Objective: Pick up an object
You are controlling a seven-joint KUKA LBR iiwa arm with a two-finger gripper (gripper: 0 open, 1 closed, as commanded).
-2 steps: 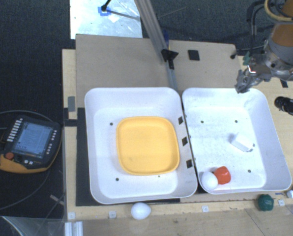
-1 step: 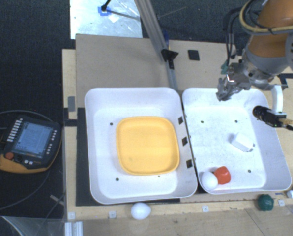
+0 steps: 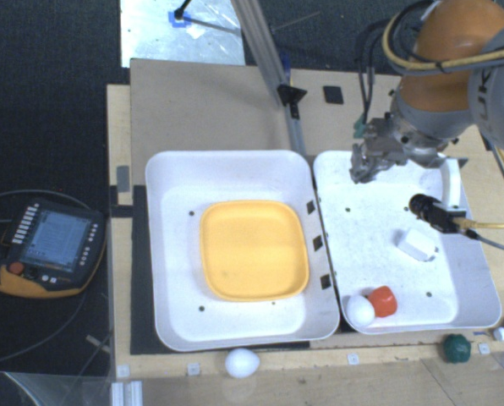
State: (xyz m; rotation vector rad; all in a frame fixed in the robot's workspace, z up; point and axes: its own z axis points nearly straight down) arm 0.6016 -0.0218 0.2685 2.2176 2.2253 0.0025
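Over the right bin's far-left corner: end effector hovers.
Can't tell its opening or hold; white block and orange piece lie nearer.

The left bin and right bin are showing white, the right one carrying dark specks. A yellow plate is lying in the left bin. An orange piece and a white ball are sitting at the right bin's front left corner, a white block nearer its right edge. A white egg and a green ball are resting at the front edge of the tan bench.
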